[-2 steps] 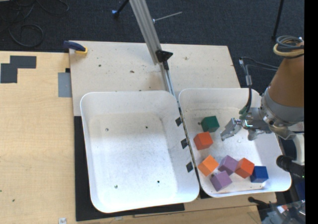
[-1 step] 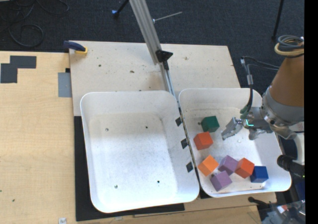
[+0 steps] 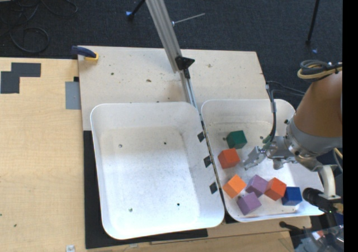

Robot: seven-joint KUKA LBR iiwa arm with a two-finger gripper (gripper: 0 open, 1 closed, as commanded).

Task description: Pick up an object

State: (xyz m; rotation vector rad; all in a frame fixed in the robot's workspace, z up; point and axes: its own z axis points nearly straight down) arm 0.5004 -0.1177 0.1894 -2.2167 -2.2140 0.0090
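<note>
Purple block (image 3: 248, 203) lies lowest — jaws (image 3: 253, 158) hover beside red-orange block (image 3: 228, 158).

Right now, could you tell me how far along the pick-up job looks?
Early stage. Done: the arm has reached into the right bin, with the tool low beside the red block. In hand: I see nothing between its fingers. Left: grasping and lifting a block; the green block and the others sit on the bin floor.

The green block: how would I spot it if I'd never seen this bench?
Look at the right-hand white bin, the one holding the coloured blocks. The green block sits farthest up the picture in that cluster, just above a red-orange block. It is the lone dark green one.
</note>
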